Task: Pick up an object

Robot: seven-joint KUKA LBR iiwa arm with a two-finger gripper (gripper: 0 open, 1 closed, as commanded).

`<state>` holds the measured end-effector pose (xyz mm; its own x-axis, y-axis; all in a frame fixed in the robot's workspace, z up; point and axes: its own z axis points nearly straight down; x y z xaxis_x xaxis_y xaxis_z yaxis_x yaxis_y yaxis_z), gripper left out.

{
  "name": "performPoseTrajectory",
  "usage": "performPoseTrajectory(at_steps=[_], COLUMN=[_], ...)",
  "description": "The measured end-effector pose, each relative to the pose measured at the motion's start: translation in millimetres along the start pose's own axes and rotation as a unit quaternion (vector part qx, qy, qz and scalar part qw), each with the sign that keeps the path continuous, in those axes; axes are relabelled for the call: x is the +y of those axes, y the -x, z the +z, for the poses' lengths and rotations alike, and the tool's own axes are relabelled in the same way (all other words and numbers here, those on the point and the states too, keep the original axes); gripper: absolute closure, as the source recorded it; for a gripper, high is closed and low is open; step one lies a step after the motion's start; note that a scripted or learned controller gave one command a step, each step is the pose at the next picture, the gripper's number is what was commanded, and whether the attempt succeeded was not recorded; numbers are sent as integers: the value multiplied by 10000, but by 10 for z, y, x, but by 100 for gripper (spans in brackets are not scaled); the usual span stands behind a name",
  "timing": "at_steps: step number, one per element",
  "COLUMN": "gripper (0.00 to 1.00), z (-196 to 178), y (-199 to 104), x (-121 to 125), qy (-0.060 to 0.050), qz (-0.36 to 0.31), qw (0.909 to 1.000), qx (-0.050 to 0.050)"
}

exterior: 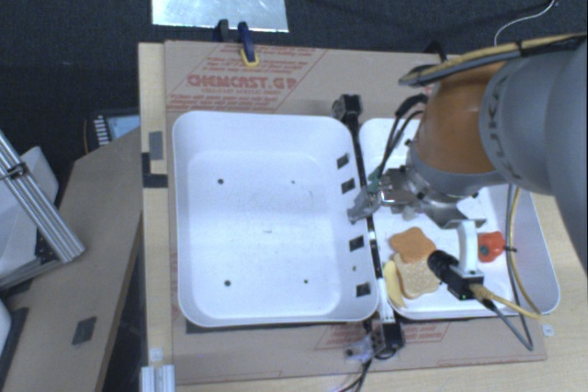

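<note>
**A:** Where is the pincer (pixel 367 203)?

**B:** It is at the left wall of the right bin (pixel 542 282), over the ridge where that wall meets the left bin (pixel 266 197). The grey arm (pixel 514 128) covers much of it, so I cannot tell how far open it is. Nothing shows in its hold.

**A:** And the things to pick?

**B:** Three are bunched in the right bin's left corner, toward the view's bottom edge. There is a tan-orange toast slice (pixel 412 243). A paler bread slice (pixel 423 278) touches its lower edge. A yellow crescent piece (pixel 393 285) sits against the bread's left side, by the bin wall.

**A:** Which way do they run?

**B:** The toast slice lies flat and a little wider than deep, its long axis across the bin from left wall to right. The crescent's long axis runs along the left wall. The bread slice looks nearly square, so I cannot give it an axis.

**A:** And relative to the pincer?

**B:** All three are below it and to its right in the view. The toast slice is nearest, close but apart. A small red-orange piece (pixel 491 245) lies further toward the right wall, well apart from the pincer.
</note>
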<state>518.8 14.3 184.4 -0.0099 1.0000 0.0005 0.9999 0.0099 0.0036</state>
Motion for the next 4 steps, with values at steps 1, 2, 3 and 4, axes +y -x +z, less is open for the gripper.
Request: performPoseTrajectory(at_steps=[1, 2, 3, 4], gripper=[0, 100, 100, 100], z=[-784, -847, -2308, -3024], y=[161, 150, -248, -995], x=[-202, -197, -301, -299], qy=[27, 6, 75, 37], qz=[32, -3, -2, -12], qw=[10000, 10000, 10000, 10000], qx=[-2, -2, 19, 20])
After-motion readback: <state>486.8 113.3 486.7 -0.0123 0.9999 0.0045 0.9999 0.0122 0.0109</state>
